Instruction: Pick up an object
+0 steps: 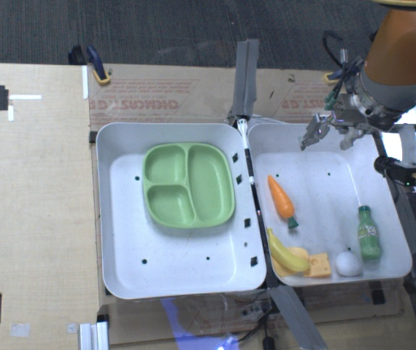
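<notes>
Over the right bin's (383, 272) back edge, gripper (330, 133) hangs with fingers spread, nothing between them; carrot (282, 197) sits well below-left of it; banana (287, 254), cheese wedge (320, 265), white ball (348, 263), green bottle (369, 232) along the front.

Bare floor beside carrot (282, 197)
</notes>
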